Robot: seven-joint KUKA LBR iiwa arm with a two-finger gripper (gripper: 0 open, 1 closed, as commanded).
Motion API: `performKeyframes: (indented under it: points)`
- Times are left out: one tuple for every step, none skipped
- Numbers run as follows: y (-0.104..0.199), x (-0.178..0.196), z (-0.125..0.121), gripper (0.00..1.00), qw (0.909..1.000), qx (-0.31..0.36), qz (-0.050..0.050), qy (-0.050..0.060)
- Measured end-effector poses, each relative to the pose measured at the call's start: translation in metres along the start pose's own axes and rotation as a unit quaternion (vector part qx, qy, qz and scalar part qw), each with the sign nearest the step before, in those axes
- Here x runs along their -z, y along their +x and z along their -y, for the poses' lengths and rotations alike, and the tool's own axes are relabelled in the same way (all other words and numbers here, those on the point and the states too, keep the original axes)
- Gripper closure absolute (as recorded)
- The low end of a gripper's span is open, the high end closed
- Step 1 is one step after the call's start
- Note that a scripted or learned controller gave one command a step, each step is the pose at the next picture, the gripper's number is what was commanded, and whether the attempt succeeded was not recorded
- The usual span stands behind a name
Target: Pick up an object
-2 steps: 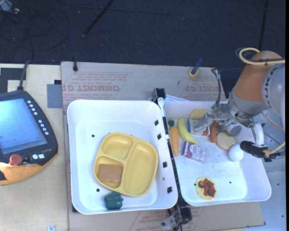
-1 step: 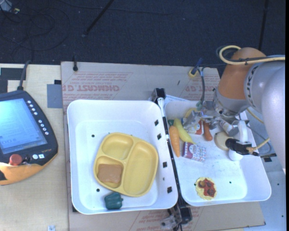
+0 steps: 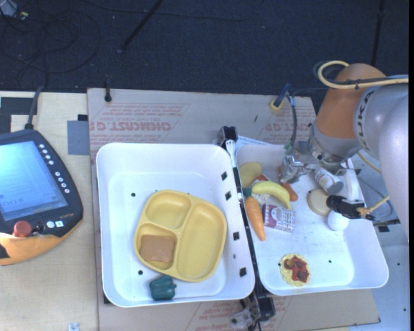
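Note:
My gripper (image 3: pixel 292 168) hangs over the back of the right bin (image 3: pixel 362 267), just right of a yellow banana (image 3: pixel 272 191). Beside the banana lie an orange carrot (image 3: pixel 254 218) and a red-and-white packet (image 3: pixel 279 218). A pale yellow fruit (image 3: pixel 249 174) sits at the bin's back left corner. A small pizza slice (image 3: pixel 295 268) lies near the front. A white egg (image 3: pixel 337 220) and a tan round piece (image 3: pixel 318 201) lie under the arm's wrist (image 3: pixel 339 119). Nothing shows between the gripper's tips.
The left bin (image 3: pixel 117 185) holds a yellow divided plate (image 3: pixel 193 233) with a brown square piece (image 3: pixel 156 249) in one compartment, and a green pepper (image 3: pixel 163 288) at the front. A tablet controller (image 3: pixel 24 192) lies left of the bins. Cables hang by the arm.

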State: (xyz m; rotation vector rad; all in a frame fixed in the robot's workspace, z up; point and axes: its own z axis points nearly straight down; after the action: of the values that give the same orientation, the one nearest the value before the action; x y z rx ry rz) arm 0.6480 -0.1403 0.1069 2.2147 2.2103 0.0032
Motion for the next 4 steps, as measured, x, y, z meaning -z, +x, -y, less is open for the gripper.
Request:
performKeyframes:
  points:
    - [0.000,-0.001,0.001,0.00,1.0000,0.000,0.000,0.001]
    - [-0.033,-0.011,-0.002,0.00,1.0000,0.003,-0.008,-0.001]
    - [-0.035,-0.002,-0.002,1.00,1.0000,0.003,-0.004,-0.002]
    - [0.012,0.018,0.012,1.00,1.0000,0.001,-0.004,0.006]
